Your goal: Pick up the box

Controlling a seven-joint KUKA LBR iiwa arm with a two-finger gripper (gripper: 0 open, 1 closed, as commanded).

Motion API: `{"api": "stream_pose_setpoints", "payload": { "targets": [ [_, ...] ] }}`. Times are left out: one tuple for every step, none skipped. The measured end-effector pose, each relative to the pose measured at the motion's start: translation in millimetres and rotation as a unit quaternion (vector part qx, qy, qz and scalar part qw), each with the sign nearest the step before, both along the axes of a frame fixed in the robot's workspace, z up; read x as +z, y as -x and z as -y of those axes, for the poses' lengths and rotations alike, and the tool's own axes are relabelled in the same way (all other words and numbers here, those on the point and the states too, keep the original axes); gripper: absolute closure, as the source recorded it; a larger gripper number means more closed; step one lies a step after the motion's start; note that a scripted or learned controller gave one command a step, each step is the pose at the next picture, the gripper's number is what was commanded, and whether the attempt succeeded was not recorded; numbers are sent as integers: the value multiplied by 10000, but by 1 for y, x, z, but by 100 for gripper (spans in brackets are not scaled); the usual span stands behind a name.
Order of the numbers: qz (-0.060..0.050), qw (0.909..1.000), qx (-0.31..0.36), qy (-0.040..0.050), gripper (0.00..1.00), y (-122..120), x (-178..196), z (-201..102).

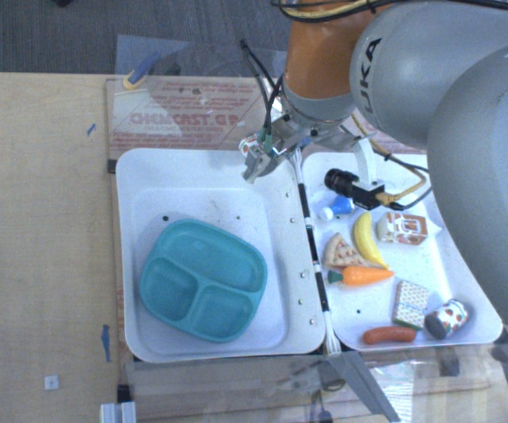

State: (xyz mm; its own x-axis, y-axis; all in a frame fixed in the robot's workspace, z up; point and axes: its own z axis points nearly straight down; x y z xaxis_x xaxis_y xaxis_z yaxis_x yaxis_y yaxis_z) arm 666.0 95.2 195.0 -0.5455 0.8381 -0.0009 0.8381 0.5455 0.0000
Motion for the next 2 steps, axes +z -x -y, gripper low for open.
{"api": "stream_pose_setpoints", "payload": {
  "targets": [
    [16,10000,34,-2,100,-2,1,-24],
    [11,9994,335,0,100,-2,4,-18]
  ]
}}
